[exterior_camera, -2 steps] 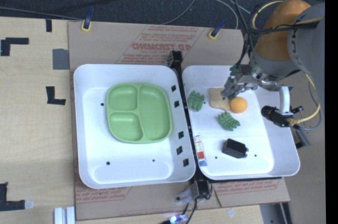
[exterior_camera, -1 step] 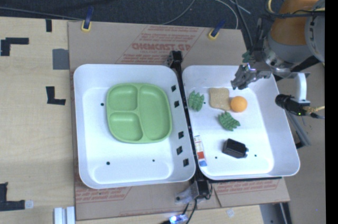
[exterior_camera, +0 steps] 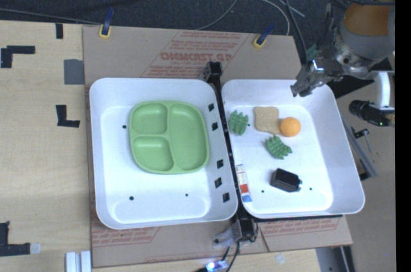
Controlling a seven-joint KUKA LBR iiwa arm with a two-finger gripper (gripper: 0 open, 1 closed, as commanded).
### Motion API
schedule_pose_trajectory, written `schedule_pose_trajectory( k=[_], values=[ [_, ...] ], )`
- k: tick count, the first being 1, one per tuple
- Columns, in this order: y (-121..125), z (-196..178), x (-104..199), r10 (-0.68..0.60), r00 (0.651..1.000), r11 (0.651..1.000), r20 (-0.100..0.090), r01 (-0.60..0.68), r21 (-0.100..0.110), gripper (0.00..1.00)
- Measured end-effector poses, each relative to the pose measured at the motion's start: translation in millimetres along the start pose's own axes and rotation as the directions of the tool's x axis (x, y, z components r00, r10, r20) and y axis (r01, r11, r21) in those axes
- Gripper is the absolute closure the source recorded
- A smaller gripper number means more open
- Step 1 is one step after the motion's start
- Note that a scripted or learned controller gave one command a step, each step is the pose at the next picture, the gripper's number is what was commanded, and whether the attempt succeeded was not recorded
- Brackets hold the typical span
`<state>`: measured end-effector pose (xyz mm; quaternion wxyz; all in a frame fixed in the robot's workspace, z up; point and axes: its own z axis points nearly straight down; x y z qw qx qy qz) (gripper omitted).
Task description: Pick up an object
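The right bin (exterior_camera: 321, 104) holds an orange ball (exterior_camera: 290, 127), a tan bread-like piece (exterior_camera: 265, 118), two green leafy toys (exterior_camera: 238, 122) (exterior_camera: 278, 147), a black block (exterior_camera: 285, 180) and a small red-and-white tube (exterior_camera: 242, 181) by its left wall. My gripper (exterior_camera: 304, 86) hangs over the bin's back right rim, above and to the right of the orange ball, with nothing visibly held.
The left bin (exterior_camera: 109, 136) carries a green divided plate (exterior_camera: 169, 136). Both bins sit on a cardboard sheet (exterior_camera: 192, 52) held by clamps. Cables run across the dark floor behind, and the arm's body (exterior_camera: 366, 14) fills the upper right.
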<state>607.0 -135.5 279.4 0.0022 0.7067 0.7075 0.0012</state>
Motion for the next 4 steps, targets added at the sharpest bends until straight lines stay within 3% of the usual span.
schedule_pose_trajectory(
  k=[4],
  values=[
    [-31, 57, 194, -0.005, 1.000, 1.000, -0.002, 0.005, 0.009, 1.00]
  ],
)
